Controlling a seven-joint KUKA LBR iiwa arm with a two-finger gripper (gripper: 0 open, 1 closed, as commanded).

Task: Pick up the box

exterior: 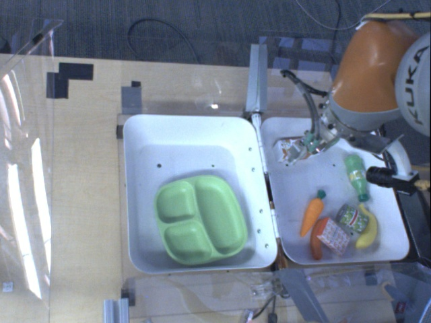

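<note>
A: Camera view puts the box (333,237) in the right bin (403,251), near its front edge, tilted, with a carrot (310,214) touching its left side and a can (351,218) at its back right corner.

B: And the pincer (301,148)?

A: Up near the back left corner of that bin, well apart from the box. Something pale and crumpled sits under it; I cannot tell what it is, nor whether the tips are spread or pressed together.

B: How would the box handle?

A: My guess is light and fairly stiff, thin card with a glossy print, so it may dent under a hard squeeze and slip a little. A banana (368,228) and a green bottle (355,175) crowd the right side.

B: Where to take hold?

A: Across its two longer sides looks best, coming straight down, since the carrot and can leave little room. The left bin (145,140) holds a green tray (201,219).
</note>
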